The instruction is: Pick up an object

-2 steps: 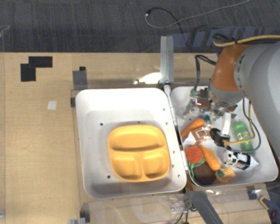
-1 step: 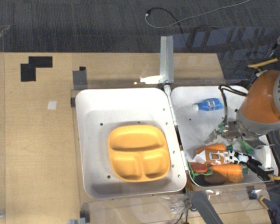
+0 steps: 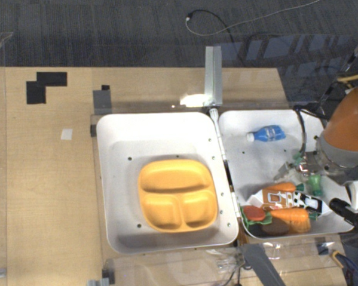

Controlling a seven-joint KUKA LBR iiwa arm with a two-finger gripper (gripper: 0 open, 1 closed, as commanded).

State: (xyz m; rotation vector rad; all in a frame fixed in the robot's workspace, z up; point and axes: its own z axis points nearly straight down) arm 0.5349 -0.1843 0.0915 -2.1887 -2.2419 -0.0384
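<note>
Hovering low over right bin (image 3: 261,120), hand (image 3: 305,173) sits just above toy heap; finger state unreadable, cannot tell. Candidate objects crowd near corner: carrot (image 3: 290,218), carton (image 3: 282,195). Blue bottle (image 3: 266,133) lies apart. Yellow tray (image 3: 177,193) occupies left bin (image 3: 118,172).

No words, brand names or numbers can be read anywhere. The orange carton (image 3: 282,195) in the right bin (image 3: 260,159) carries white printed shapes, too small to make out as letters. The blue bottle (image 3: 266,133) shows no label that can be read. The black squares (image 3: 45,85) on the surface (image 3: 44,194) bear no writing.
</note>
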